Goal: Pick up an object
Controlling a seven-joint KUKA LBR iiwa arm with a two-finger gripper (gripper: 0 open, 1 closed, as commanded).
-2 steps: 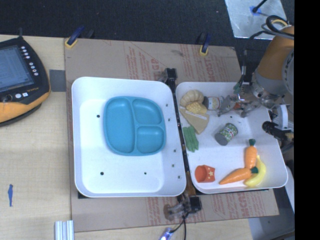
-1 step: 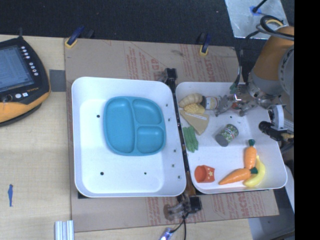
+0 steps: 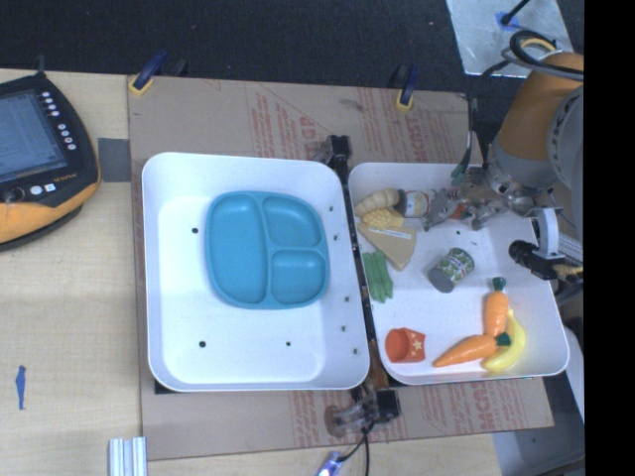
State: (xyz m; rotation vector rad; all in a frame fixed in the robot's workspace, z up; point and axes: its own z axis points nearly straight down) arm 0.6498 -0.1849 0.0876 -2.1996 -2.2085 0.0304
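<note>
Grey-green, a small can [image 3: 451,268] lies tilted in the right bin [image 3: 541,365]; the gripper [image 3: 466,209] hovers beyond it, its state impossible to tell.

From my seat I see the arm [image 3: 544,117] as a bulky rounded body, its shell orange up top and pale grey along the side nearest the frame's edge. A thin dark cable runs down beside it toward the wrist. Below that sits a cluster of grey metal brackets and small fittings, with what may be a tiny green and a red spot among them, though the detail is too fine for me to be sure. A white block with a black, claw-shaped piece [image 3: 536,258] juts out lower down.
</note>
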